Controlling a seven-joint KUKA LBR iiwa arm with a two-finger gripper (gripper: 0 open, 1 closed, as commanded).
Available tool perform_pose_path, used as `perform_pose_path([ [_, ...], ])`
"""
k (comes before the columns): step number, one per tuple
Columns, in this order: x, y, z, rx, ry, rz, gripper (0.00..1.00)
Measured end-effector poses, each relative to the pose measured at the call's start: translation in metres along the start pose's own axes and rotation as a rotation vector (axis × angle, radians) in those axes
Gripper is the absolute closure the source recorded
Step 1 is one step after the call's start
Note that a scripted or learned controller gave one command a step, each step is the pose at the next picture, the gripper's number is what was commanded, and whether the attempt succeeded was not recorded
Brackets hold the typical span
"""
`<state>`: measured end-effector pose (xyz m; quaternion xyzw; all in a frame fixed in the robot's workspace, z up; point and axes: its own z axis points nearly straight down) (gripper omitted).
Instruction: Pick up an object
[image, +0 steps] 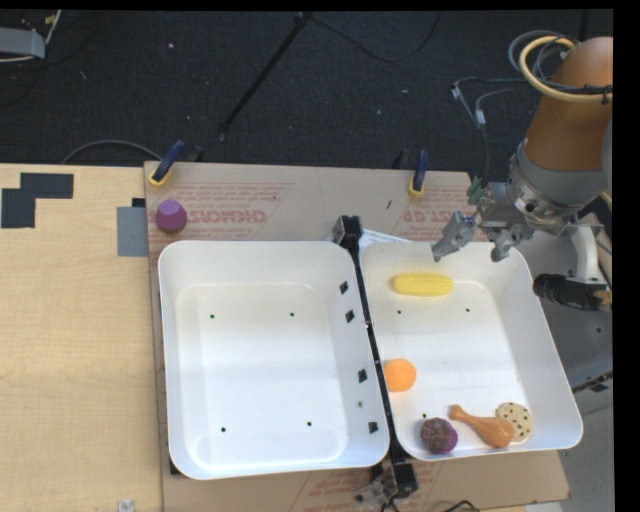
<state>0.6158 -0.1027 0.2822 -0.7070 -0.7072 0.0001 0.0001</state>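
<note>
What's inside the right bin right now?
In the right bin: a corn cob, an orange ball, a purple ball, a drumstick and a cookie. The gripper hovers over its far rim, covering little.

Printed text observed on one item only: the flat brown cardboard sheet (300, 200) lying under the two bins; red block lettering on its far strip, near the small purple cup-shaped object (171, 215), appears upside down and mirrored from this position; individual letters not legible with confidence; a second red fragment sits on the same strip further right, beside the blue clamp (419, 172); also unreadable; faint red print at the near edge, likewise illegible.
</note>
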Motion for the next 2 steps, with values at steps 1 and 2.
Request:
perform_pose_path([
  [1, -0.015, 0.005, 0.121, 0.011, 0.001, 0.001, 0.00],
  [2, -0.005, 0.014, 0.198, 0.006, 0.001, 0.000, 0.00],
])
